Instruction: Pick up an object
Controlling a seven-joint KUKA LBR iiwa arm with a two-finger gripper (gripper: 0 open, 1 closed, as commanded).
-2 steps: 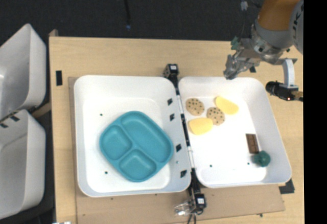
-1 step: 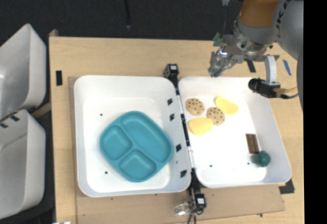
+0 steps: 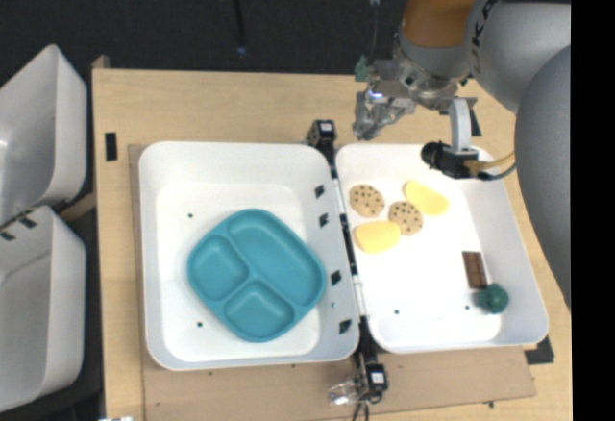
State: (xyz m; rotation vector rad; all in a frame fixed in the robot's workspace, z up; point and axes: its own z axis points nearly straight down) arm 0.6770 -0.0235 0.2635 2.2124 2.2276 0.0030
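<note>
While end effector (image 3: 373,117) hovers, cookies (image 3: 366,200) sit w/ chips (image 3: 377,236).

We are finding no readable text, label, brand or number anywhere on the bench. We are seeing only small dark marks, too blurred to read.
</note>
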